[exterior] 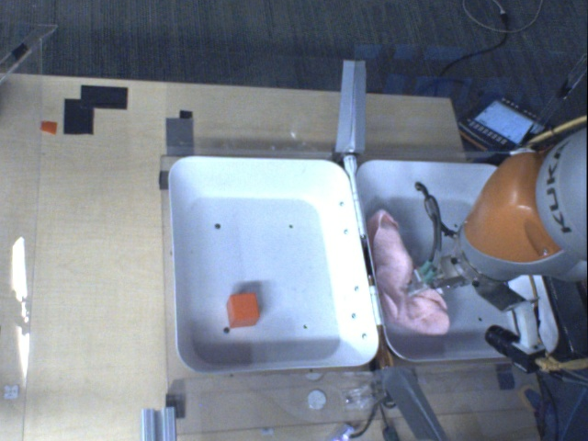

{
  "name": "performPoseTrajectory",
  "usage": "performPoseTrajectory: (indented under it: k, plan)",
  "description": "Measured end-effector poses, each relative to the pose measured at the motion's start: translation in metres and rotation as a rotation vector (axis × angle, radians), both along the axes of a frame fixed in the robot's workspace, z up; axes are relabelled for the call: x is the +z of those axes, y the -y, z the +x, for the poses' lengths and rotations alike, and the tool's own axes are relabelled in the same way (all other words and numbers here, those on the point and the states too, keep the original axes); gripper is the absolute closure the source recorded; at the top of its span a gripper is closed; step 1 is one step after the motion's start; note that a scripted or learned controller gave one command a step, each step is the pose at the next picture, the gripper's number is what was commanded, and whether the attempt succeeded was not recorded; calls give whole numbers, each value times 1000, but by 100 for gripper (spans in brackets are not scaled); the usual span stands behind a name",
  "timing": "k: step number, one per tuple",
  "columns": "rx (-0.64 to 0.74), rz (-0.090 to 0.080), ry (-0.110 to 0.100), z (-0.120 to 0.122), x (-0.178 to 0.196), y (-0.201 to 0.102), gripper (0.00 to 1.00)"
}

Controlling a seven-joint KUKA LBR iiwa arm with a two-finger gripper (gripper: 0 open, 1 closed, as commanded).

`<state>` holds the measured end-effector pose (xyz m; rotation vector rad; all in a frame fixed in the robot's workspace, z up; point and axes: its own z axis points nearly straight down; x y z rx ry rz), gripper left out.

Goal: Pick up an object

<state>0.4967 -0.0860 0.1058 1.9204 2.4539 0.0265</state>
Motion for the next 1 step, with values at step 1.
performPoseTrajectory:
  k: [1]
  plan:
    - [-139,4,-24,65,93,-27,100]
